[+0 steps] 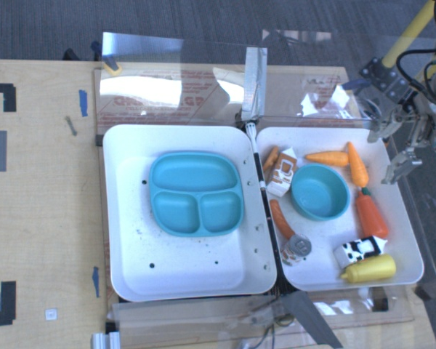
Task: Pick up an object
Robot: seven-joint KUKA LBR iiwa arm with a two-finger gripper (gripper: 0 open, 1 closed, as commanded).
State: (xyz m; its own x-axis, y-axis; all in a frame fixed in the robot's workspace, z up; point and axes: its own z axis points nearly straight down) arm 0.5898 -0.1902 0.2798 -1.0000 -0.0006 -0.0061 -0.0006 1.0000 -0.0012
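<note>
Gripper (401, 150) of grey metal: hanging over the far right rim of the right shallow white bin (410, 227), above everything; being clenched or released, impossible to tell. Lying in that bin: round blue plastic bowl (320, 192) sitting mid-bin, two orange toy carrots (327, 158) (357, 166) resting just beyond it, red-orange carrot (370, 217) lying to its right, brown-and-white small carton (281, 173) leaning at its left. Sitting in the near corner, touching: black-and-white cow-patterned box (360, 249) and yellow toy squash (369, 269). Filling the left shallow white bin (123, 231): teal divided plastic plate (196, 193).
</note>
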